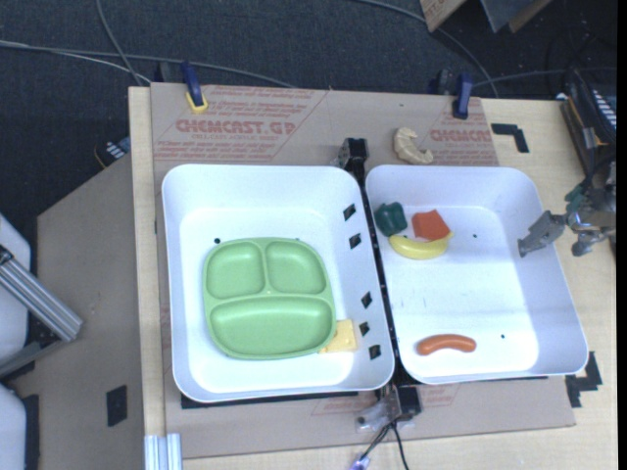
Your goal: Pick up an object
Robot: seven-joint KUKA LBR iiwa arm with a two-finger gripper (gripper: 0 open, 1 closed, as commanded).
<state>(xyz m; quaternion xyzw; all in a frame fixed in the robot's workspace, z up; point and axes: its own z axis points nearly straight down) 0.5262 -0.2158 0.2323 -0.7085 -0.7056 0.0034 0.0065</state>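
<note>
In the right bin [549,292], a yellow banana [419,247] lies touching a red piece [431,225] and a green one [391,217]; an orange sausage [447,344] sits apart near the front. The gripper [560,233] hovers at the bin's right rim, fingers spread, holding nothing. The left bin [181,262] holds a green divided tray [268,296].

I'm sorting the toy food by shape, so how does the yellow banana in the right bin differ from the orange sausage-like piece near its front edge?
The banana is yellow and curved like a crescent; the sausage is orange-red and nearly straight. The banana lies toward the back of the right bin, touching or nearly touching a green piece and a red-orange piece; the sausage lies alone toward the front. Both are small, elongated and lie flat on the bin floor.
</note>
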